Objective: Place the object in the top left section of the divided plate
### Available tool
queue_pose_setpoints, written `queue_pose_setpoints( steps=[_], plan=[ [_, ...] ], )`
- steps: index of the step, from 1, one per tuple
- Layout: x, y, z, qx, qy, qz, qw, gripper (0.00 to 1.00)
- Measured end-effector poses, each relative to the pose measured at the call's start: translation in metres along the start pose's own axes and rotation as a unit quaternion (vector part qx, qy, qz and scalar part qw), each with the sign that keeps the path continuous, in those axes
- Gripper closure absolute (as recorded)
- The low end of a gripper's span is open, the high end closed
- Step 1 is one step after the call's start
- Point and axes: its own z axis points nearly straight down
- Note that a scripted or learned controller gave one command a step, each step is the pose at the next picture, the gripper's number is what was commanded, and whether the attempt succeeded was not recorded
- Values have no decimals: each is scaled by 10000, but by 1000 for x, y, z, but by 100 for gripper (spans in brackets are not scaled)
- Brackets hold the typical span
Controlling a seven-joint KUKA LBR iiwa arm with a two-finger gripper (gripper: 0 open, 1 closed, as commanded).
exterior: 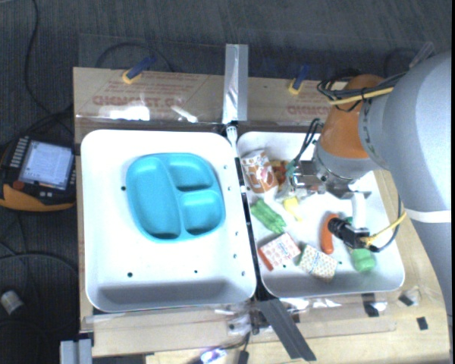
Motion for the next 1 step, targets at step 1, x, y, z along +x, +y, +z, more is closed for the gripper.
queue_pose_setpoints(
  steps=[1],
  plan=[
    [7, 27, 0, -32, 21, 294, 9996, 100]
  ],
)
